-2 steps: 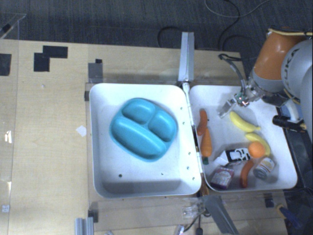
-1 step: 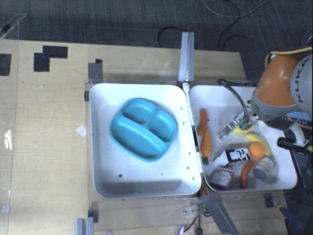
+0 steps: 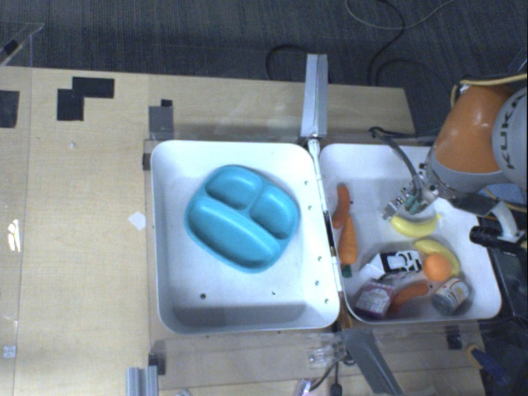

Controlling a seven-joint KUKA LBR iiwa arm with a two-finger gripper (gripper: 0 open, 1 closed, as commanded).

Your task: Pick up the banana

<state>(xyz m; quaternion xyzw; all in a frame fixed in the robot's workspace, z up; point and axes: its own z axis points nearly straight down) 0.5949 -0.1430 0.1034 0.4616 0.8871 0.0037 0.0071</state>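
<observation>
- Pale wooden bench (image 3: 82, 221) carried two white bins; the banana (image 3: 412, 223) lay in the right bin (image 3: 363, 167).
- Hand (image 3: 415, 200) sat directly over it at the approach-to-grasp stage; its spread could not be judged.
- Next: close and lift.

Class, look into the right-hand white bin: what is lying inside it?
Inside the right white bin: two orange carrots, two yellow bananas, an orange, a can and packets. The tool covers part of one banana.

The arm (image 3: 487, 134) is cut off at the right edge.
</observation>
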